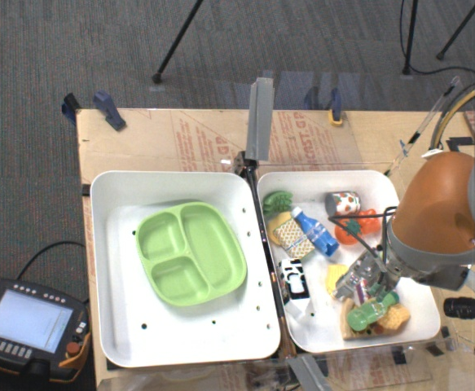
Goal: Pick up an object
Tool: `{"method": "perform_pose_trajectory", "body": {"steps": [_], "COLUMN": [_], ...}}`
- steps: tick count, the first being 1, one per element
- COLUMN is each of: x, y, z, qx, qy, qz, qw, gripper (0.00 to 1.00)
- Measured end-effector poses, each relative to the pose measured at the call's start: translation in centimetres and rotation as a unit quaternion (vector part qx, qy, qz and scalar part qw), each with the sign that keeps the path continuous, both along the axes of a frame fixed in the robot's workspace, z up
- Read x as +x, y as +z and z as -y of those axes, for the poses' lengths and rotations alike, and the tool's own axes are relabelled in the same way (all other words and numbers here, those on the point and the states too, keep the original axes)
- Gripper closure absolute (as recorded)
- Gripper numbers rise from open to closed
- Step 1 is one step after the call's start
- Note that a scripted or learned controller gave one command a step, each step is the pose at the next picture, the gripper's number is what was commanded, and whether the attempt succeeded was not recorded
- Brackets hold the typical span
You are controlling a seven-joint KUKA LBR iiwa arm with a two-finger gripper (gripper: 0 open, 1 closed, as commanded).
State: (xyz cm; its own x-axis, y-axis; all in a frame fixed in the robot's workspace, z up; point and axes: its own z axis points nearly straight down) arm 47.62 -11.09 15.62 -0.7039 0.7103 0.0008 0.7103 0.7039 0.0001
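Observation:
The right bin (318, 182) holds several small toys: a blue bottle (316, 232), a waffle-patterned piece (290, 235), a green leafy item (279, 201), a grey and red can (344, 203), an orange piece (359, 224), a black and white toy car (294, 278), a yellow piece (336, 278), and a green item (371, 310) lying on tan bread-like pieces (392, 322). My gripper (362, 284) hangs low over the bin's front right, right above the green item and beside the yellow piece. The arm's orange band (441, 202) hides the bin's right side.
The left bin (111, 218) contains a light green divided plate (191, 253). A grey upright post (260, 120) stands behind the divider between the bins. A teach pendant (29, 324) lies at the bottom left, off the bench.

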Motion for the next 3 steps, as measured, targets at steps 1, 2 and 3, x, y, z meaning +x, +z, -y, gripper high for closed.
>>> {"method": "perform_pose_trajectory", "body": {"steps": [1,2,3], "x": [-0.1,2.0,0.6], "y": [-7.0,-2.2,-7.1], "z": [-2.7,2.4,-2.2], "qx": [0.0,-0.0002,0.0005], "qy": [-0.037,0.022,-0.036], "qz": [-0.001,0.001,-0.003], "qw": [0.9993,0.9998,0.9994], "gripper": [1.0,1.0,1.0]}}
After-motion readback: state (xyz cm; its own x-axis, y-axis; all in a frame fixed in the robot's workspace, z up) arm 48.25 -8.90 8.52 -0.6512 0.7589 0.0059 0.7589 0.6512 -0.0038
